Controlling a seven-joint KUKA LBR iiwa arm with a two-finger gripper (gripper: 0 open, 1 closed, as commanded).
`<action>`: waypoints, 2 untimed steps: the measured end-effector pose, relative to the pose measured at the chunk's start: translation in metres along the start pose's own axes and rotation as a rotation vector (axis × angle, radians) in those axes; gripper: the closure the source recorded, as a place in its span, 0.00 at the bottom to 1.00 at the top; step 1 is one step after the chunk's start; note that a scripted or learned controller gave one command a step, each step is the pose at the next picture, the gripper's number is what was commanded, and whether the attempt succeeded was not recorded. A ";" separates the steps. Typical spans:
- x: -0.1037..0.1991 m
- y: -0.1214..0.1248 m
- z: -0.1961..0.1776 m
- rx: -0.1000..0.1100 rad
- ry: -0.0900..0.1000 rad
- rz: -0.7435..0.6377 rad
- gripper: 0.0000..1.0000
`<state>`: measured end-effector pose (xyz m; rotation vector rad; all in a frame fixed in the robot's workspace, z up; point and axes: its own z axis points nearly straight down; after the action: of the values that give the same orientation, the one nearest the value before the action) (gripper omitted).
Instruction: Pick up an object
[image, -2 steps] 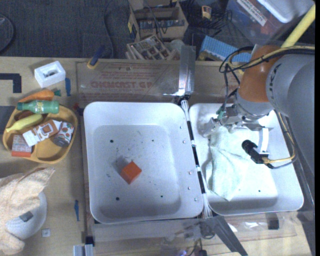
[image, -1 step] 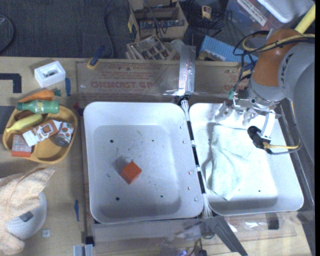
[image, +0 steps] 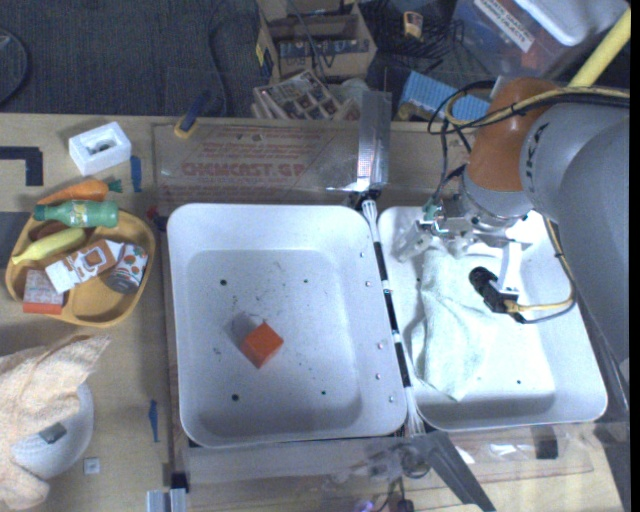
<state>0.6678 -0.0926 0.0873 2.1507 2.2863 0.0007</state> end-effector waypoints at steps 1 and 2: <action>-0.071 -0.005 -0.040 -0.001 -0.001 0.050 0.00; -0.071 -0.003 -0.051 -0.006 -0.004 0.048 1.00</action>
<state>0.6686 -0.1638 0.1389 2.2000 2.2296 0.0033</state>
